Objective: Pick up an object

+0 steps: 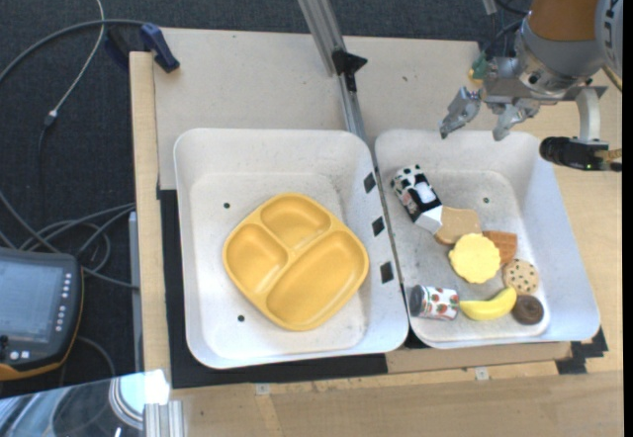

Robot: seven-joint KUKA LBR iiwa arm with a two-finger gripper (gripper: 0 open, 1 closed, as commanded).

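Observation:
My gripper [482, 122] hangs above the far rim of the right bin [564, 227], open, with nothing between its fingers. Below it in that bin lie a black-and-white cow-print carton [416, 194], a slice of toast [458, 224], a yellow round piece [475, 258], a cookie [519, 276], a banana [490, 306], a small can [434, 302] and a chocolate donut [529, 309]. The carton is the nearest item, a little toward the front and left of the gripper.
The left bin [198, 188] holds a yellow divided plate [296, 260]. A slanted metal pole [316, 10] runs down to the gap between the bins. Cables and a grey pendant [35, 311] lie off the bench at the left.

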